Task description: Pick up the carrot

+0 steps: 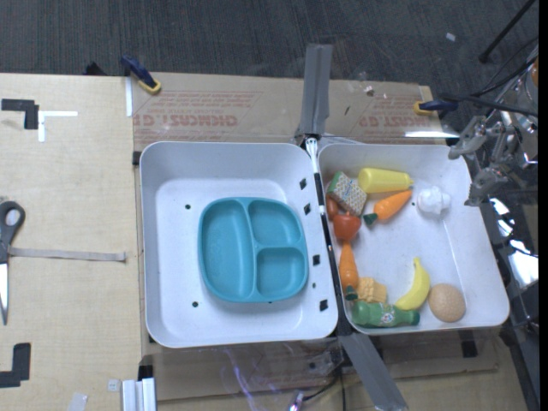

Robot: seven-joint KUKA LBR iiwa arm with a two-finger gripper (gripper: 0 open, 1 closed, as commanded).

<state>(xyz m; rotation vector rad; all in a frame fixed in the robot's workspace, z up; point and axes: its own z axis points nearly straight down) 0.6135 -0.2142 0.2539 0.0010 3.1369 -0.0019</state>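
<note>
**Ana:** Over in the right bin [479,229], near its far end, lies the carrot [392,205]. It sits at a slant, leafy green end toward the middle divider, pointed tip toward the white lump [432,200] just beside it. The yellow piece [384,179] lies just behind it.

**Ben:** And the arm?

**Ana:** The gripper [485,163] hangs at the right bin's far right corner, apart from the carrot, with nothing seen between its parts. Open or pressed together, I cannot tell; it is a dark tangle against the bench edge.

**Ben:** How would the carrot handle?

**Ana:** It looks like a moulded toy: light, stiff, smooth, so probably slippery. It tapers, so a pinch near the tip could squeeze it out. I would take it across the thick part, just short of the green top, jaws square to its length.

**Ben:** Anything in the way?

**Ana:** The white lump crowds the tip. The left bin [163,255] holds a teal divided plate [253,248], well apart.
</note>
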